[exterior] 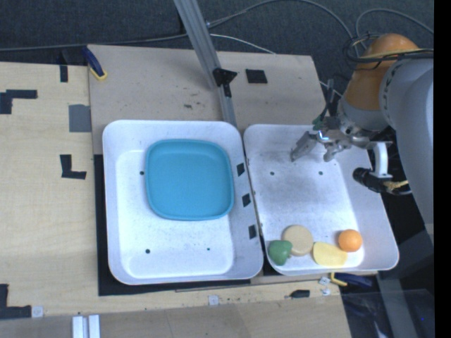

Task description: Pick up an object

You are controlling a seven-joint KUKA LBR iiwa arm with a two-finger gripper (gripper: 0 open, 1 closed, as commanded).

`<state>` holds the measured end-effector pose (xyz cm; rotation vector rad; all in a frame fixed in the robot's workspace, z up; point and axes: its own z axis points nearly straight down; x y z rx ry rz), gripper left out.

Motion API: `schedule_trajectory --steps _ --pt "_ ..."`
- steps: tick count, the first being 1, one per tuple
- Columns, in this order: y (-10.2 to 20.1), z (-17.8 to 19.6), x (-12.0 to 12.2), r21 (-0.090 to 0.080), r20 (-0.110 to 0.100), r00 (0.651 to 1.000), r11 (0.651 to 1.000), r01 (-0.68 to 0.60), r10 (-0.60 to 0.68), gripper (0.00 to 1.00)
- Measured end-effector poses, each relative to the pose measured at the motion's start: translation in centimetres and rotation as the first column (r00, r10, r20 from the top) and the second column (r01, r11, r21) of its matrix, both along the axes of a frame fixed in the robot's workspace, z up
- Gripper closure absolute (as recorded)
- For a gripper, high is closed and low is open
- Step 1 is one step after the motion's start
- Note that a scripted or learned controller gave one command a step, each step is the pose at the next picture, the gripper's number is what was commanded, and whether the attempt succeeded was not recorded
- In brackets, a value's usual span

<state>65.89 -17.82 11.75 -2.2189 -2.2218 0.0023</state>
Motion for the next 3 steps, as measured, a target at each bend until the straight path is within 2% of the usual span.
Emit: schedule_trajectory --steps 1,2,3 --pt "0.1 -2.9 0.0 0.0 0.001 1.0 1.0 0.0 0.0 0.0" --pt "0.1 -1.9 0.0 -0.001 0.001 1.0 1.0 0.0 0.0 1.0" --pt "-0.1 4.1 -0.5 -0.001 0.005 1.0 1.0 0.001 -0.001 1.0"
